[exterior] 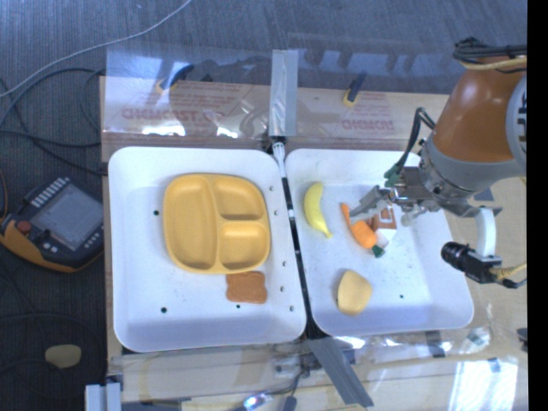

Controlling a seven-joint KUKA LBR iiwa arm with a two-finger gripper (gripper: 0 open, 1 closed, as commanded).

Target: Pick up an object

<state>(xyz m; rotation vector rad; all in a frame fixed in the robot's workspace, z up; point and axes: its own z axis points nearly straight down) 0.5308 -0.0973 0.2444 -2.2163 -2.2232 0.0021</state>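
In the right bin lie a yellow banana, an orange carrot and a pale yellow lump. A small red and white piece sits just right of the carrot. My gripper hangs over that piece and the carrot's right end, open, with its fingers spread to either side. I see nothing held between them. The grey and orange arm comes in from the right and hides the bin's far right corner.
The left bin holds a yellow divided plate and a brown toast slice near its front. A taped divider runs between the bins. A black fitting juts from the arm over the right bin's edge.
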